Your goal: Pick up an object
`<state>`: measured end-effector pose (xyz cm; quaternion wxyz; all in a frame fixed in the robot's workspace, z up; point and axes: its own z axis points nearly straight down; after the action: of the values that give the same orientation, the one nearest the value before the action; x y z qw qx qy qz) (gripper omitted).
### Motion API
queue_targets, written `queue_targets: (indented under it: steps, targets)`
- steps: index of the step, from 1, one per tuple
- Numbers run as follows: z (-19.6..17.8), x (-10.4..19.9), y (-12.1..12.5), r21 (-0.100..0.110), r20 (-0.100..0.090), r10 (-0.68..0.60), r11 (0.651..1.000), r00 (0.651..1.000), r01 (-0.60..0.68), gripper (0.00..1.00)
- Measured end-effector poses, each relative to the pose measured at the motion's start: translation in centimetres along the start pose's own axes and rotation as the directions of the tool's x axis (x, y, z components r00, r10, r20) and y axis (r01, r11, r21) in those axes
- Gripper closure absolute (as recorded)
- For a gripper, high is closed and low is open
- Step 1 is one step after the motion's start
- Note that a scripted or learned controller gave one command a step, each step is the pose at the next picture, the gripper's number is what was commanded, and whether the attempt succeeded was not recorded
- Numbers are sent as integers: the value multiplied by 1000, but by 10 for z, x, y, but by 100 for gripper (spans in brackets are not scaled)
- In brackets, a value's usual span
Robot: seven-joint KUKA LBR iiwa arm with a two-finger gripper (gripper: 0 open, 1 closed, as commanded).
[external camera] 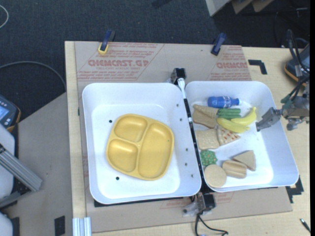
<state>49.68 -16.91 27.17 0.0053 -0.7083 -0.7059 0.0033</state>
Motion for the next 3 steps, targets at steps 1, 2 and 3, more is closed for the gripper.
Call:
queue_targets:
  steps: [1, 2, 3]
  targets:
    - [-6, 0, 2, -12, 3, -3, 1000, 1000, 3, 0]
    - [55, -5, 6, -5, 0, -3, 1000, 1000, 3, 0]
    - [116, -8, 11, -6, 0, -3, 1000, 1000, 3, 0]
